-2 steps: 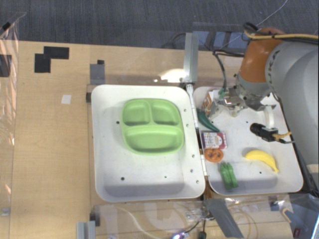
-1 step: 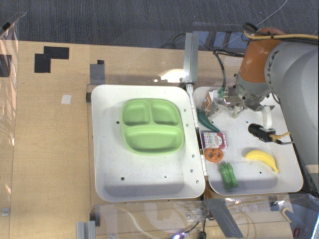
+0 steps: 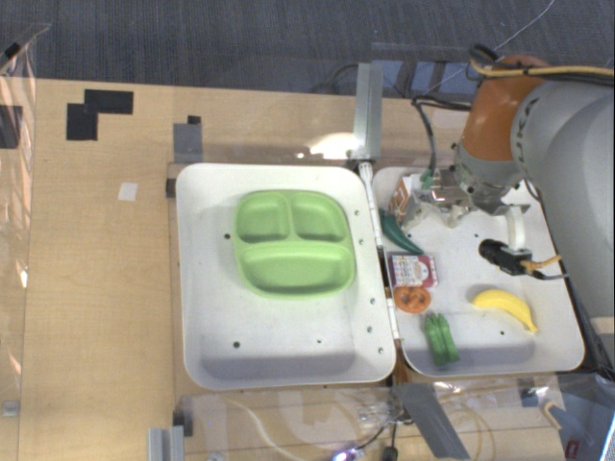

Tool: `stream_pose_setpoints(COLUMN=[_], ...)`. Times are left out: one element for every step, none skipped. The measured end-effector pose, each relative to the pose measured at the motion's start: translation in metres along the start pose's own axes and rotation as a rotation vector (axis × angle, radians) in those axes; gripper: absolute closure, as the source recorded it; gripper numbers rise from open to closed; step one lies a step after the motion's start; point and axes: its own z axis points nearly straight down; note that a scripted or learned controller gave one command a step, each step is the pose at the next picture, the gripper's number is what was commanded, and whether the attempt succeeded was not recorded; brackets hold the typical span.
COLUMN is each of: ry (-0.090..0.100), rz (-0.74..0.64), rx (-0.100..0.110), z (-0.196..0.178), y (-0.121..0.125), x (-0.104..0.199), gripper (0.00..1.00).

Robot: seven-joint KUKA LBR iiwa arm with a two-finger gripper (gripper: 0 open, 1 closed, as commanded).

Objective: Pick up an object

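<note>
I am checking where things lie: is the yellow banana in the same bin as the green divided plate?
No, the banana lies in the right bin of the view, while the green plate lies in the left bin.

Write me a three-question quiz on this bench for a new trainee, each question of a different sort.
1. True or false: the banana lies in the same bin as the green plate.
2. How many compartments does the green plate have? A) two B) three C) five
3. Fill in: the hand is over the bin at the view's ____.

Key: 1 false; 2 B; 3 right.
</note>
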Motion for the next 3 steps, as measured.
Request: stream_pose_setpoints(ry=[-0.005, -0.007, -0.010], rz=[-0.123, -0.128, -0.355], rx=[-0.046, -0.046, -0.046], z=[-0.068, -0.001, -0.053], y=[-0.041, -0.010, -0.008], x=[-0.024, -0.009, -0.018], gripper=[0.00, 0.00, 0.00])
